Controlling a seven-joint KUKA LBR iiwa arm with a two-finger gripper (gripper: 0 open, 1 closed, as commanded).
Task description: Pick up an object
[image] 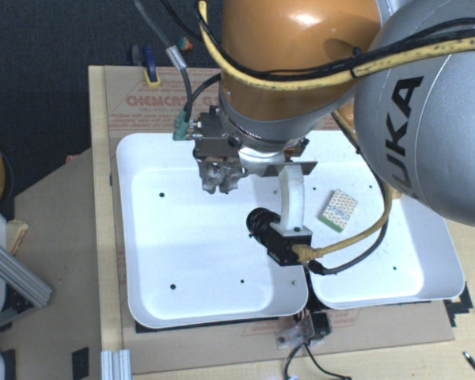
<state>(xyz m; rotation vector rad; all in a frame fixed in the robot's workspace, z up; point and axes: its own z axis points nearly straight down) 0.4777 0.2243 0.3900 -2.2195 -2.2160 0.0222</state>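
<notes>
Overhead, arm bent downward, end effector above left bin.

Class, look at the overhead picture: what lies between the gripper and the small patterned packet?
In the camera view, the arm's white bracket stands between the gripper and the packet.

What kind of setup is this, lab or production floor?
Most likely a robotics lab test bench: a KUKA arm with loose cabling reaches over two shallow white bins set on a brown board, with one small packet as the pick object. Nothing suggests a production line.
</notes>
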